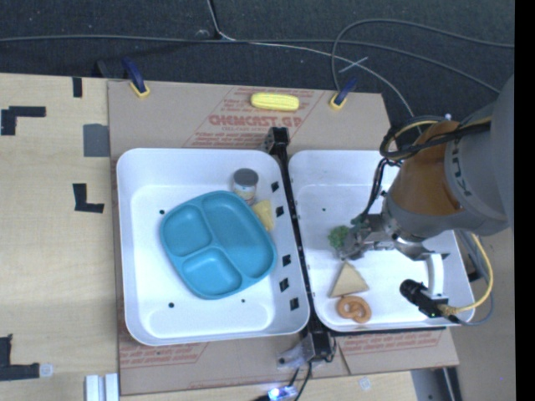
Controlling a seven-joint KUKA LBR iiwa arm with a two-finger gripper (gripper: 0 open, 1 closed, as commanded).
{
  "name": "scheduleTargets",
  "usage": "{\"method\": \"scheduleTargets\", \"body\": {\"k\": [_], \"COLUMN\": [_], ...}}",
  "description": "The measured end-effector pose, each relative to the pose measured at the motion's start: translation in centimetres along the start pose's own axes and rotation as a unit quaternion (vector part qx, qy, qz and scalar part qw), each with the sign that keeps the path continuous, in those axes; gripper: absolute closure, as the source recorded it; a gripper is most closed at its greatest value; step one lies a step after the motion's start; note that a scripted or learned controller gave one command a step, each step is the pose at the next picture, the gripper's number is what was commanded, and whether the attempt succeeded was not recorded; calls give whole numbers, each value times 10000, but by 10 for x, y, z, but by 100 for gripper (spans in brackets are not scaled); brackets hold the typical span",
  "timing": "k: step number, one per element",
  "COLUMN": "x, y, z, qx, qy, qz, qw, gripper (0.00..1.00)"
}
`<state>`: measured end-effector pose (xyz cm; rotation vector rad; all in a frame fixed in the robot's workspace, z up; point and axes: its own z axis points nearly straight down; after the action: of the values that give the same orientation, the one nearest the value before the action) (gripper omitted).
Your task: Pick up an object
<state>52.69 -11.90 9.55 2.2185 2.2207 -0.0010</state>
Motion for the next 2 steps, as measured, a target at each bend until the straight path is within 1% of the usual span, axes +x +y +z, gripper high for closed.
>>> {"method": "scheduleTargets", "body": {"k": [1, 2], "x": [-8, -8], "y": [-3, -7], "z": [-59, -102], "qx": [-10, -9], "qy": [6, 7], "qz": [4, -1], "qw": [10000, 10000], "gripper": [100, 100]}}
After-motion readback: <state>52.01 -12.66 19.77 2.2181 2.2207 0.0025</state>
